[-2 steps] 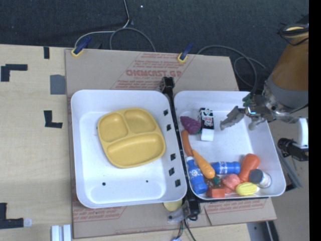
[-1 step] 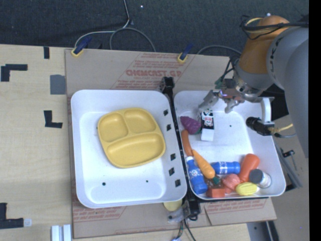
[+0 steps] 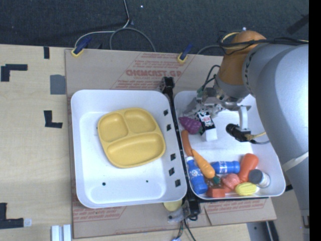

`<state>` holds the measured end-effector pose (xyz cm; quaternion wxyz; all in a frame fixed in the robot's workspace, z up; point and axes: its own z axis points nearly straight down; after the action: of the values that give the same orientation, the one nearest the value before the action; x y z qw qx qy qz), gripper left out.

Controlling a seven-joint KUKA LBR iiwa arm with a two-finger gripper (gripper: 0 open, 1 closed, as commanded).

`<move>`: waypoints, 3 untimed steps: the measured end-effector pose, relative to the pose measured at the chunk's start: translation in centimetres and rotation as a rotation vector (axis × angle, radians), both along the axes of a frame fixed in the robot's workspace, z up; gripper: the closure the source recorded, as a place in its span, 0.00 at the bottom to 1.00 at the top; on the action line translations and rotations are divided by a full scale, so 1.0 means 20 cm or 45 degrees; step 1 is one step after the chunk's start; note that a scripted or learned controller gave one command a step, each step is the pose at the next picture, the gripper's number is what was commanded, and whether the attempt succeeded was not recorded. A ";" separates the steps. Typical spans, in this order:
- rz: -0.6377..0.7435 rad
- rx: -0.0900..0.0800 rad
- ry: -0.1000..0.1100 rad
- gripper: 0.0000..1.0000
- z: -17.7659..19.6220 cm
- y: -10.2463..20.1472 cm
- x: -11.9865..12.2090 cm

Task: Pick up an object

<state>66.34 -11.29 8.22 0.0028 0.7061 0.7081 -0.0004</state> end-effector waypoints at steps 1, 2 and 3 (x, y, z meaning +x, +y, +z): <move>0.000 0.002 0.000 1.00 0.07 0.00 0.00; -0.006 0.003 -0.001 1.00 0.52 -0.12 -0.25; -0.003 0.005 0.006 0.00 0.49 -0.11 -0.25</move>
<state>61.34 -13.48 18.02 -0.0001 0.7070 0.7073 -0.0005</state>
